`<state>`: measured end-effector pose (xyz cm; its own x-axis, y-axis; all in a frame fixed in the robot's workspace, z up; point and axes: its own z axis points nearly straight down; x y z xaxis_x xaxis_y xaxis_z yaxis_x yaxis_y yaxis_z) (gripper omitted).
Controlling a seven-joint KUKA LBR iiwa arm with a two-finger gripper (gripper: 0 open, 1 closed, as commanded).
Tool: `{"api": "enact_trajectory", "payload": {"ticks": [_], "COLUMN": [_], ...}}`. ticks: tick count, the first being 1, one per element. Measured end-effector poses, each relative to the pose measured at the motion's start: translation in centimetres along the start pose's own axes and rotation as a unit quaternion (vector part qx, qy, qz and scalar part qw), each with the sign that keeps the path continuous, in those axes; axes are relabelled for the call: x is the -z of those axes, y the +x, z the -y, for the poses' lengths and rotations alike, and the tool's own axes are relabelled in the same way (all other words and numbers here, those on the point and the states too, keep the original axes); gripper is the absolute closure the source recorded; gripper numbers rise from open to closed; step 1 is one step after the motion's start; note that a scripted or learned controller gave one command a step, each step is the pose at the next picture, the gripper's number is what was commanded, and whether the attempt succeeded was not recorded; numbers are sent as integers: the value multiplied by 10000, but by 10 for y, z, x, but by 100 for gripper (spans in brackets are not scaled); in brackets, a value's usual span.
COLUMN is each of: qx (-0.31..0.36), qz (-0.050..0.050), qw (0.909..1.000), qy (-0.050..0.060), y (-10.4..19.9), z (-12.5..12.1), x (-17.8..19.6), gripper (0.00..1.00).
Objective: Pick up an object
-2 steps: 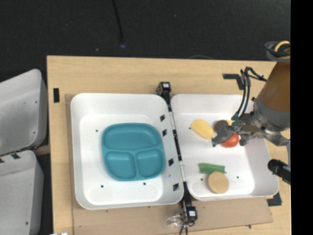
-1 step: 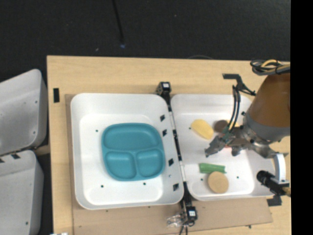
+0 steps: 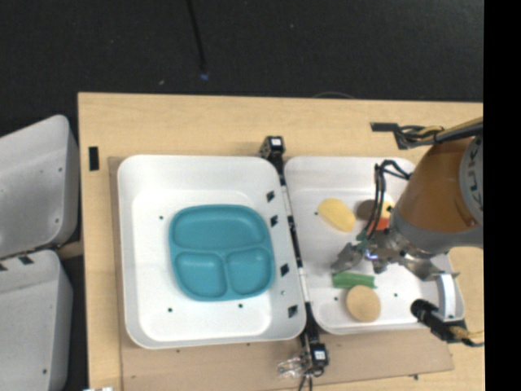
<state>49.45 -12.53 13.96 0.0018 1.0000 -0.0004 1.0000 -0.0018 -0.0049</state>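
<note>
1. Tan round object sits nearest, at the right bin's front edge.
2. Green piece lies just behind it, directly under the gripper.
3. Gripper state: can't tell, and no object visibly held.
4. Judgement: green piece is the likely target; descend straight, centred on it, clear of the tan one.
5. Yellow object lies further back.
6. Blue divided tray is in the left bin.

You see two plain white bins, left and right, on a pale wood-toned tabletop. A teal divided plate lies in the left one. In the right one: a yellow lump, a green piece, a tan round object. The arm's band is orange-brown.
</note>
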Motion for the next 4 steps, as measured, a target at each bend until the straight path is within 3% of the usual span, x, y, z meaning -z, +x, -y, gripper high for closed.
{"api": "enact_trajectory", "payload": {"ticks": [1,2,4], "qx": [-7,-61,26], "qz": [13,15,9], "qw": [10000,9999,10000], "qy": [-38,-80,-68], "y": [-2,-3,0], "z": [-1,-3,-9], "x": [-40,-26,82], "gripper": [0,100,100]}}
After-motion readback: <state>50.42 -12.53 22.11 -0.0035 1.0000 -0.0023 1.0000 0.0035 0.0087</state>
